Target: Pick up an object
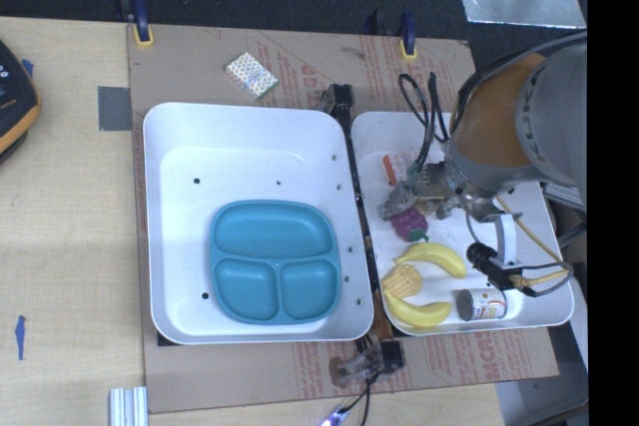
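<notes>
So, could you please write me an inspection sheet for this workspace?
Surface: cardboard sheet on bench, two white bins side by side.
Job's things: right bin holds two bananas, a purple toy, a small bottle and an orange stick.
Clutter: blue tray in left bin; patterned packet on cardboard.
Grippers: gripper low over purple toy.
Cables: black loops by arm.
Surroundings: dark floor, clamps at cardboard edge.

Right bin contents: two yellow bananas, one lying above the other, with a pale yellow ridged piece between them. A small bottle lies on its side just right of the lower banana. A purple item and a thin orange stick lie nearer the bin's top.
</notes>
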Available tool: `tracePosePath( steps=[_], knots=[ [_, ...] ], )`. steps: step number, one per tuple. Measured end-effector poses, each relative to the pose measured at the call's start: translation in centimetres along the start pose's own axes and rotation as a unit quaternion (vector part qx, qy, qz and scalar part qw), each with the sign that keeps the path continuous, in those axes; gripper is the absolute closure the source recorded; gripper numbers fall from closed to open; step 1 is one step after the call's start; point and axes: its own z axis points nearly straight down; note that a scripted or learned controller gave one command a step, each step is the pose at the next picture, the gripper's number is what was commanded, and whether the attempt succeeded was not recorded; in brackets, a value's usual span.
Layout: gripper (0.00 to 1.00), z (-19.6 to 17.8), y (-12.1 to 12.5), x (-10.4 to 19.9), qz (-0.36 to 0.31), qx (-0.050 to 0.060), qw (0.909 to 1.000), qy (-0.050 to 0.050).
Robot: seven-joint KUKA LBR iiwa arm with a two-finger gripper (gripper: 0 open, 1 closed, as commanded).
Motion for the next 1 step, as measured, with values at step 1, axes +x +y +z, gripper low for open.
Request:
tracePosePath(
  steps=[1],
  knots=[
    [0.0, 0.07, -4.04, -0.31, 0.0, 0.001, 1.0, 0.0]
  ],
)
